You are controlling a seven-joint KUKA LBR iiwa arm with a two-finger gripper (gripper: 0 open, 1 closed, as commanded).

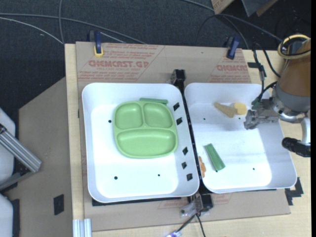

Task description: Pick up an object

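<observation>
A: We have the gripper (pixel 253 118) low over the right bin (pixel 266 179), near its far right side; the arm (pixel 295 80) comes in from the right above it. Just beside the gripper, toward the middle of the bin, lies a small tan and yellow piece (pixel 231 108) that looks like an ice-cream cone toy; we judge that to be the nearest thing to take.

B: Agreed; but can we say how the fingers stand?

A: We cannot tell; they are small and dark against the metal, and we see nothing between them; so we count nothing as held.

B: What else is on offer?

A: A flat green stick (pixel 215 157) lies near the front of the same bin, well apart from the gripper; a thin orange sliver (pixel 202 167) sits against the bin's left wall; the left bin (pixel 98 181) bears a green divided plate (pixel 145 130) with a darker green strip (pixel 154 101) just behind it.

B: Then how do we do this well?

A: In our judgement we should centre over the cone's thicker end, not its tip; turn the wrist so the fingers close across its narrow width; come straight down until near the bin floor; then close and lift slowly. The cone may roll or skid aside if one finger touches first; so we would keep the approach square.
</observation>
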